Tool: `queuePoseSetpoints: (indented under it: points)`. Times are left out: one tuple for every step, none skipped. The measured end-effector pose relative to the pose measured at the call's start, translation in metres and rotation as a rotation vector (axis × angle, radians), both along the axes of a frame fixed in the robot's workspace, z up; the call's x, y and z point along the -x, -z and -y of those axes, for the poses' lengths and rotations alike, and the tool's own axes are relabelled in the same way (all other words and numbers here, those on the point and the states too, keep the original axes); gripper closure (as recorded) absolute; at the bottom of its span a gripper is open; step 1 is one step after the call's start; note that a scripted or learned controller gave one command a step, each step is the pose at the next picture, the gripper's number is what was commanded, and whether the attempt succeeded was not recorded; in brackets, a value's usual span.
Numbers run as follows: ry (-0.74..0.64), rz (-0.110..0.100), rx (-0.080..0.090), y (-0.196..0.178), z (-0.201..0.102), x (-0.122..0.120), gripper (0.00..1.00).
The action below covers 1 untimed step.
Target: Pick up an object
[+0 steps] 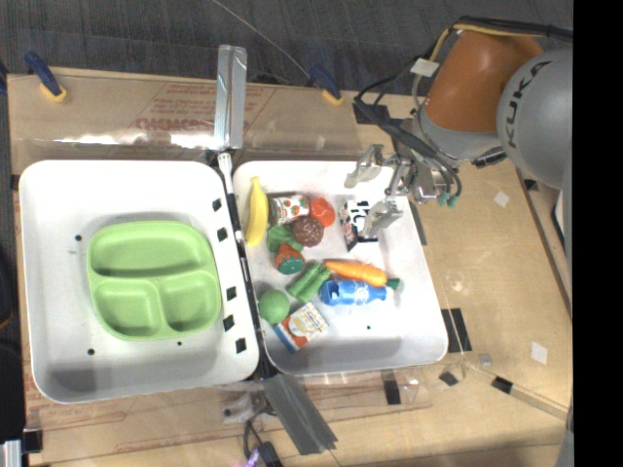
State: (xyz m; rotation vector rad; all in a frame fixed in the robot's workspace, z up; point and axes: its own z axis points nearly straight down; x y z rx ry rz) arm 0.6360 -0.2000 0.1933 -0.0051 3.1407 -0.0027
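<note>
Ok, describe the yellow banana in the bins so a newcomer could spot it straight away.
Start at the right-hand shallow white bin, the one crowded with toy food rather than the one holding the green divided plastic tray. Look along its left wall, near the far corner: the curved yellow plastic banana lies there lengthwise. It is the only all-yellow piece, beside a red and white can.

Light is even and fairly bright, falling from overhead; the left white bin [39, 261] shows a soft grey shadow in its near-left corner; just beyond that bin, clear plastic sheeting [146, 129] carries pale glare; the picture is slightly soft and grainy; small objects right of the bin lack crisp edges.
</note>
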Motion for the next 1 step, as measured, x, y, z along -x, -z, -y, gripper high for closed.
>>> queuePoseSetpoints:
  points:
    - [0.037,-0.007,-0.003,0.0987,0.0073,-0.0021,0.00]
